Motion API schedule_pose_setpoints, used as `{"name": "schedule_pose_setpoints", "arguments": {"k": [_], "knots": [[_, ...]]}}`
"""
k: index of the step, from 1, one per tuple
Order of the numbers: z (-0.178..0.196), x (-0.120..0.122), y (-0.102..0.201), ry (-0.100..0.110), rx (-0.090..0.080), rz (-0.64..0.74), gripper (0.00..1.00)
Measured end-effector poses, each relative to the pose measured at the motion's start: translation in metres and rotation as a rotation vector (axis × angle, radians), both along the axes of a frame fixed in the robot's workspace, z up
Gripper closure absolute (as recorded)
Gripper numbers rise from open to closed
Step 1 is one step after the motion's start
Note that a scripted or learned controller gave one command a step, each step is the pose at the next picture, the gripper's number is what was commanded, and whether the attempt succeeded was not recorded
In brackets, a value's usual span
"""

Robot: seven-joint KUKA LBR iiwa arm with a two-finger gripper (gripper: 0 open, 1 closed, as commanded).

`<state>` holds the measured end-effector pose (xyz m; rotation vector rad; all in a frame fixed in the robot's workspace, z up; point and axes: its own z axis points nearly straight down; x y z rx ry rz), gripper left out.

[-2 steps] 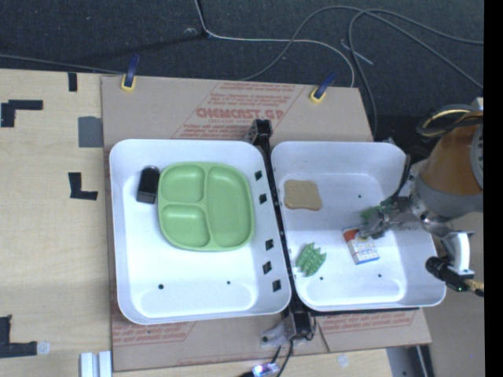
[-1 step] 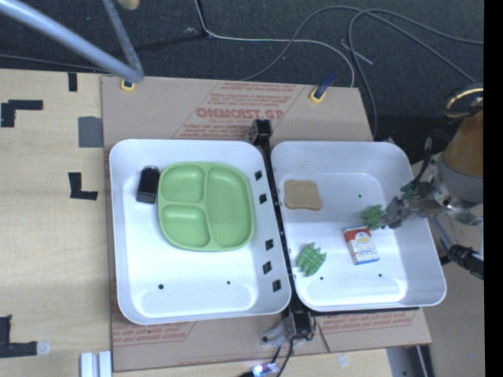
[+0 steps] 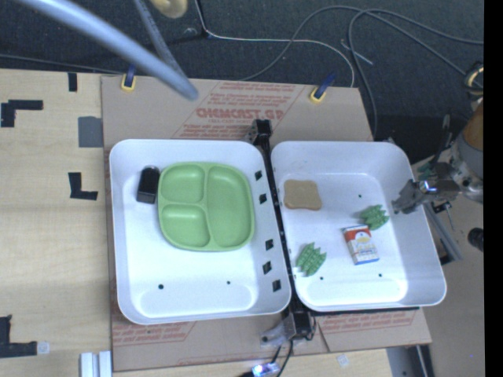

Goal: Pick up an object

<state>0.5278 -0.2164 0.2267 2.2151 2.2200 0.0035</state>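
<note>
At the right bin's (image 3: 393, 159) outer rim, the gripper (image 3: 410, 195) hovers beside a green leafy toy (image 3: 375, 216), apparently on approach; fingers too blurred to judge. Next it must descend squarely over the toy.

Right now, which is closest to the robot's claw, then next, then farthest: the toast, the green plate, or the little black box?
From the gripper at the right bin's right edge:
1. Toast, right bin, left side.
2. Green plate, middle of left bin.
3. Black box, left bin, beyond the plate.
</note>
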Motion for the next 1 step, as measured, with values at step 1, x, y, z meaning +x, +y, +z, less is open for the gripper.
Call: {"name": "schedule_pose_setpoints", "arguments": {"k": [1], "knots": [[0.0236,0.0010,0.0004,0.003,0.002,-0.001,1.00]]}}
